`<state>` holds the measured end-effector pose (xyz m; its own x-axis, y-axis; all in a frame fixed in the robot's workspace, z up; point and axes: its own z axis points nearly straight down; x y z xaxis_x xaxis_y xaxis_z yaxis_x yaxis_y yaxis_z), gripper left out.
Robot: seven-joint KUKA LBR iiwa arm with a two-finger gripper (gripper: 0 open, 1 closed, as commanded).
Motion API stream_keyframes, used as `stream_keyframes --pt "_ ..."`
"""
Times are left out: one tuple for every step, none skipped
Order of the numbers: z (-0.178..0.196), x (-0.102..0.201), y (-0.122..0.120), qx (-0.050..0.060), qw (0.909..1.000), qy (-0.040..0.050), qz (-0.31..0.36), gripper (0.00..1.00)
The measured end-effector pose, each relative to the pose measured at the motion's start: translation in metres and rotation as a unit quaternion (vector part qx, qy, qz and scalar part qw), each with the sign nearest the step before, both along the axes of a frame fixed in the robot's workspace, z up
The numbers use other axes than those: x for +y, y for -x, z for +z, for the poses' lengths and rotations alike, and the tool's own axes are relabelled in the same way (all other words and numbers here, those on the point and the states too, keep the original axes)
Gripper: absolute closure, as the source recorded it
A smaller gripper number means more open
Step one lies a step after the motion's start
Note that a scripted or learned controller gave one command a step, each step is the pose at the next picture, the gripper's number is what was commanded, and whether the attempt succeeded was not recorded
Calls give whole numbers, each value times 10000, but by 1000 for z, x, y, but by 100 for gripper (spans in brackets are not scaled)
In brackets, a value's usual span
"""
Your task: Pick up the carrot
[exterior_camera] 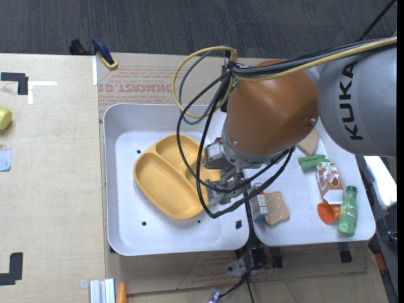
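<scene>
In the shallow white right bin [302,197], we see the small orange carrot [326,213] lying ungrasped, well apart from the grey metal gripper [221,191] beside the yellow divided plastic plate [165,182]. Whether the gripper is spread or closed we cannot tell, and we judge the whole pickup remains.

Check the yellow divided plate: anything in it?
Empty where visible: both compartments of the yellow plate in the left bin show bare; the gripper hides its right edge.

Yellow divided plate [165,178], green bottle [348,211]
</scene>
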<state>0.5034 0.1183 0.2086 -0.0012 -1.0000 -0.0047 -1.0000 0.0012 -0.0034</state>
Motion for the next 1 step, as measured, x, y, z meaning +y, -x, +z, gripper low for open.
stream_keyframes --pt "15 62 23 -3 9866 -8 -1629 100"
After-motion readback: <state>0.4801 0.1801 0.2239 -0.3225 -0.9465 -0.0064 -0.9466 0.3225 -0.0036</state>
